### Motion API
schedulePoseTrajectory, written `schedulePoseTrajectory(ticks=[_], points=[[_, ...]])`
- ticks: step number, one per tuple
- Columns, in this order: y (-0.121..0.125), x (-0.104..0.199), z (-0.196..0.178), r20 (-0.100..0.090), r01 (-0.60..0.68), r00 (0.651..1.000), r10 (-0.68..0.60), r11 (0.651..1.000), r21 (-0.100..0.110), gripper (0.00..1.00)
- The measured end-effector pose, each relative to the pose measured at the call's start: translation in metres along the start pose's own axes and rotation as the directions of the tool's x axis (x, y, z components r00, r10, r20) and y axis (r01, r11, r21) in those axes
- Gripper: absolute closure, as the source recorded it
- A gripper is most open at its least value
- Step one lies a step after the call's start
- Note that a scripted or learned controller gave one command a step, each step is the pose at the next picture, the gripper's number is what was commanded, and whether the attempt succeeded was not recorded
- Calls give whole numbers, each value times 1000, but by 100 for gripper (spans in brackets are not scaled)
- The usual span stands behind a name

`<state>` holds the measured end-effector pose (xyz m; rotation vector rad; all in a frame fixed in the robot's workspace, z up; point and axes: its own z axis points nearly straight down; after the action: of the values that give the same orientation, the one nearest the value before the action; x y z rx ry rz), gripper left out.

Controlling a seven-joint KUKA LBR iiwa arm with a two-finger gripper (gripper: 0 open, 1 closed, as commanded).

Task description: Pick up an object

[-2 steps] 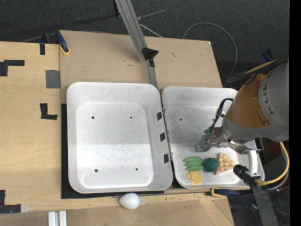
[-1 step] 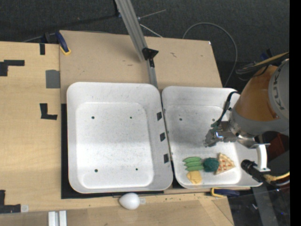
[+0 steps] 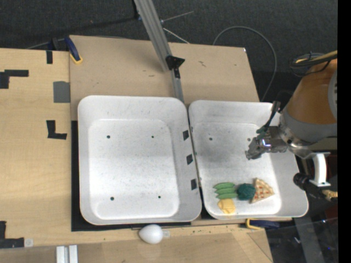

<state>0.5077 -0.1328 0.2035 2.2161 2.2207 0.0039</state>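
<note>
Gripper (image 3: 256,150) hangs over the right bin (image 3: 219,119), toward its three o'clock side; whether it is released or clenched I cannot tell from here. Nothing sits in it that I can see. Down at the bin's five o'clock corner lie a pizza slice (image 3: 263,190), a dark green lump (image 3: 245,190), a green pod (image 3: 224,188) and a yellow piece (image 3: 226,205), close together. The left bin (image 3: 131,108) sits at nine o'clock of it.

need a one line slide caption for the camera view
Arm's hand over the right bin, above toy foods: pizza slice, broccoli, green pods.
</note>
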Motion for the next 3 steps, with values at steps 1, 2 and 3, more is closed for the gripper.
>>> schedulePoseTrajectory(ticks=[1,2,3], points=[[4,-2,-43,0,0,1000,0,1000,1,100],[27,46,-28,-2,4,1000,-4,1000,7,100],[59,95,-31,-3,5,1000,-5,1000,5,100]])
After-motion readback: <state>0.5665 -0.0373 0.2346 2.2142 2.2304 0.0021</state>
